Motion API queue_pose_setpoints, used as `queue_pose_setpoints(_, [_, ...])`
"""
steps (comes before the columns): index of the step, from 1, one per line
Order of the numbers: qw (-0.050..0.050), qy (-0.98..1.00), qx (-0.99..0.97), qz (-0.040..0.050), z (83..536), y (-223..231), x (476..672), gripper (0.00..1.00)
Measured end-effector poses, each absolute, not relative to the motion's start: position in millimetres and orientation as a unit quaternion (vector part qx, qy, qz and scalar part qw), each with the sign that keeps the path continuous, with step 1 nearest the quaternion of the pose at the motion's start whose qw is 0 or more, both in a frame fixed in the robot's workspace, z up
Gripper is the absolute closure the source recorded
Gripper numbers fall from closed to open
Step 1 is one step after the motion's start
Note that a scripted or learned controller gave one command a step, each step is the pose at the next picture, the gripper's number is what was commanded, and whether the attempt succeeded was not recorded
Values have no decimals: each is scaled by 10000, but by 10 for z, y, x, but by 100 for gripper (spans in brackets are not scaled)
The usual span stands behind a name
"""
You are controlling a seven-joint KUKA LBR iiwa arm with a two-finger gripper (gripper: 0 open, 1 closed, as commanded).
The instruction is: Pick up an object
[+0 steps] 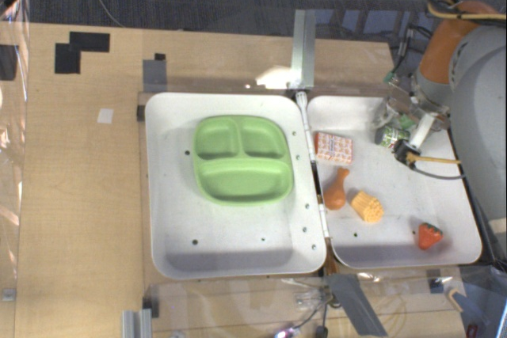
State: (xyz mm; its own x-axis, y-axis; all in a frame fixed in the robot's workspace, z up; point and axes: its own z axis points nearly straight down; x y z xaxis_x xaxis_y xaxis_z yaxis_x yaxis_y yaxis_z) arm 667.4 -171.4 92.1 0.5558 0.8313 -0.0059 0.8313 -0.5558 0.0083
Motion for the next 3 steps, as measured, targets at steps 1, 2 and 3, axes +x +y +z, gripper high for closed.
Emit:
queue_pose_setpoints(1, [70, 4762, 8793, 18, 1053, -1692, 6700, 100])
queue_pose_setpoints(2, [49, 3781, 9257, -23, 937, -1251, 6689, 100])
queue_pose_setpoints(3, [36, 2477, 9688, 61, 938, -1856, 6561, 100])
